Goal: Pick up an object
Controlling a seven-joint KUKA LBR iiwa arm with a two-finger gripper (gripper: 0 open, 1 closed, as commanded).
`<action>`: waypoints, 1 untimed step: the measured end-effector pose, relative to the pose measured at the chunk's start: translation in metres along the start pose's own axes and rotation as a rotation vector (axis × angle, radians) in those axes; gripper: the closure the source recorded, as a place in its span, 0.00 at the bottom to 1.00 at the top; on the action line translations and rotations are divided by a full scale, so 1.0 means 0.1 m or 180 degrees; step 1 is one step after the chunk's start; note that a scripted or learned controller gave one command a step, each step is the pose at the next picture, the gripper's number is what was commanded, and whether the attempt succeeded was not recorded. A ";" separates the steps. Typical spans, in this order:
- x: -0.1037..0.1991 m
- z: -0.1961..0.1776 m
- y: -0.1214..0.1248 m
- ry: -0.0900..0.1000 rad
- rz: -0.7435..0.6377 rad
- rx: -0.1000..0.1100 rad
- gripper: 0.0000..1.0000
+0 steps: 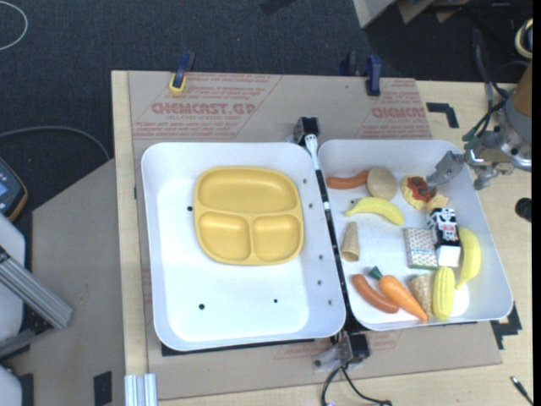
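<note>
My gripper [463, 176] hangs over the far right corner of the right bin [499, 290], coming in from the right edge. Its two grey fingers [443, 171] stand spread and open, with nothing between them. Just left of and below the fingers lies a red and yellow pizza slice [416, 190]. A black and white toy carton [444, 225] stands just in front of that. Also in this bin are a banana [378, 211], a tan potato [381, 182], an orange sausage [347, 180], a carrot [401, 295] and a corn cob [443, 292].
A yellow three-compartment plate [249, 212] lies in the left bin [169, 294]. The right bin also holds a cone [350, 242], a checked cracker [419, 247], a red sausage [372, 293] and a long yellow piece [469, 256]. Clamps [178, 80] grip the board's far edge.
</note>
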State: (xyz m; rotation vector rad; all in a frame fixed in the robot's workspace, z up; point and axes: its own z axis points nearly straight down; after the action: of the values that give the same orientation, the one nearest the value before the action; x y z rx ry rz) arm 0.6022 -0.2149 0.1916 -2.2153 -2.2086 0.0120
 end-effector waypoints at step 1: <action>0.00 -0.08 0.03 -0.0012 -0.0010 -0.0046 0.00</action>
State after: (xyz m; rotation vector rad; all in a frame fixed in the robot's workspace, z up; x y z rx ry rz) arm 0.6057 -0.2146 0.1999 -2.2208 -2.2212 0.0001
